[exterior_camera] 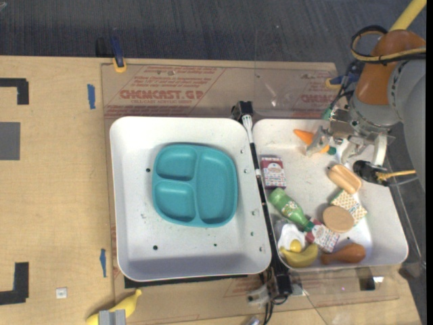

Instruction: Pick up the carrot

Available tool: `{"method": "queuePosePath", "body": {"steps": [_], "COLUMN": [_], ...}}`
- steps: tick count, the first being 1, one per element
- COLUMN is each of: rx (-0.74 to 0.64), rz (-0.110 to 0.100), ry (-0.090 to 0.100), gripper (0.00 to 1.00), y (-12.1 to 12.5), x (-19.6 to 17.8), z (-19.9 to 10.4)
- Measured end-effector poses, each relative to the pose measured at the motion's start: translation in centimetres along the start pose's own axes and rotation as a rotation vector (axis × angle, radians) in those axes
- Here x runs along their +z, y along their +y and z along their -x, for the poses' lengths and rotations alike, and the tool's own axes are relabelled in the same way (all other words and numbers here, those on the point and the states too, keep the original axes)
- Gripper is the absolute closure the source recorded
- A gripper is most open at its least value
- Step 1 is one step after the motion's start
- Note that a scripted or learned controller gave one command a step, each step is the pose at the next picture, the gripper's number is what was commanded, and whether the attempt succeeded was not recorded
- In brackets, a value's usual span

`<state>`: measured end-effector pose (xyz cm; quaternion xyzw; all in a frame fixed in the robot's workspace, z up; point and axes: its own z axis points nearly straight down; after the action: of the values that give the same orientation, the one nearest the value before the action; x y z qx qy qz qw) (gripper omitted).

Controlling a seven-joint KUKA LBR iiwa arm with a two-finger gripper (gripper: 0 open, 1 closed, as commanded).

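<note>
Carrot (304,137), small, orange and tapered, lies beside the end effector (325,143), whose state I cannot tell.

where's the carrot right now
The carrot lies near the far edge of the right bin, just left of the gripper and beyond the small red-and-white carton.
</note>
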<state>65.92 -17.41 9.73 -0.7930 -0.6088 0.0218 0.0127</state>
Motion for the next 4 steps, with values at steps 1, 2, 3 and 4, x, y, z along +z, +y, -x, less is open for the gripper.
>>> {"method": "queuePosePath", "body": {"steps": [1,2,3,4], "rx": [0.000,0.000,0.034,0.034], "rz": [0.005,0.004,0.045,0.050], "ry": [0.000,0.000,0.018,0.016], "gripper": [1.00,0.00,0.00,1.00], "y": [0.1,0.1,-1.4,-1.3], "x": [-1.1,-1.1,1.0,-0.2], "z": [0.0,0.0,-1.5,-1.4]}}
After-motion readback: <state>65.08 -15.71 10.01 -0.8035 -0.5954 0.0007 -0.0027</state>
